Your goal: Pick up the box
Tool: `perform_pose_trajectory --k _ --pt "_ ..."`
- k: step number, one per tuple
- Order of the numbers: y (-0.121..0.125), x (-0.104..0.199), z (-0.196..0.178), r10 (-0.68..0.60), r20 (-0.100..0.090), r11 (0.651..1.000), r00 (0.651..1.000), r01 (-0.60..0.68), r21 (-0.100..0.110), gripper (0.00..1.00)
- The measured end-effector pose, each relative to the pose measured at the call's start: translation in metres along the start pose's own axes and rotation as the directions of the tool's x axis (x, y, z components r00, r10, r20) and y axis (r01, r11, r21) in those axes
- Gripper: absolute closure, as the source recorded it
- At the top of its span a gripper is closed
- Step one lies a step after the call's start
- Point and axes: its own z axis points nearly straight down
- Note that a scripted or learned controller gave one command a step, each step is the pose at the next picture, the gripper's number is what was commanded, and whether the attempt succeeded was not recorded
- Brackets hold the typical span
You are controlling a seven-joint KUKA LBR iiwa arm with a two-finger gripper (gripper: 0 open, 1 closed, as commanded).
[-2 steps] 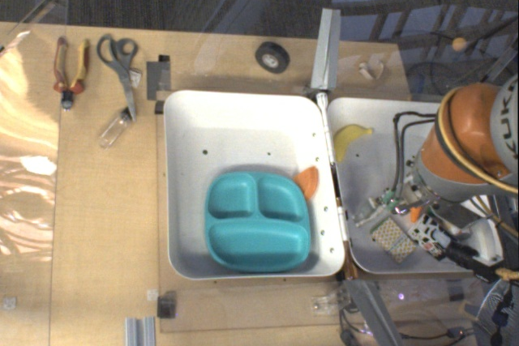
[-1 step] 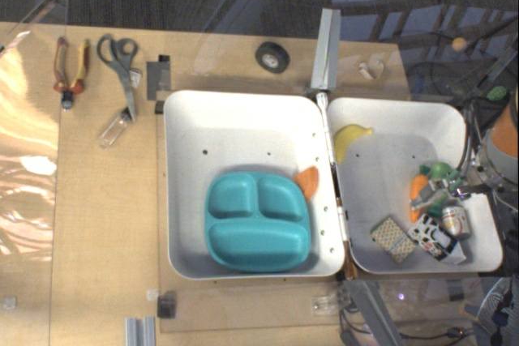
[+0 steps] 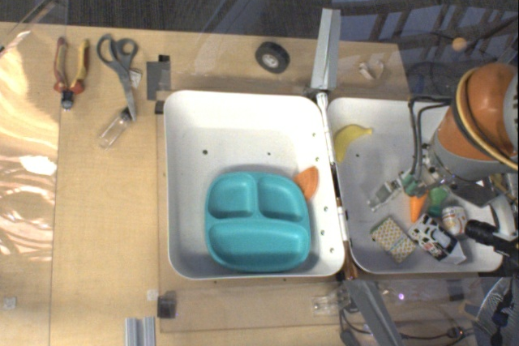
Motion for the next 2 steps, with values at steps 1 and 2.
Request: perform_pose_trajectory --k 1,2 --pt "-0.020 0.033 -0.004 0.059 0.000 0.998 0.998 -0.059 0.000 0.00" --pt "-0.015 0.045 -0.003 0.132 0.000 0.991 0.991 -0.132 -0.001 0.00"
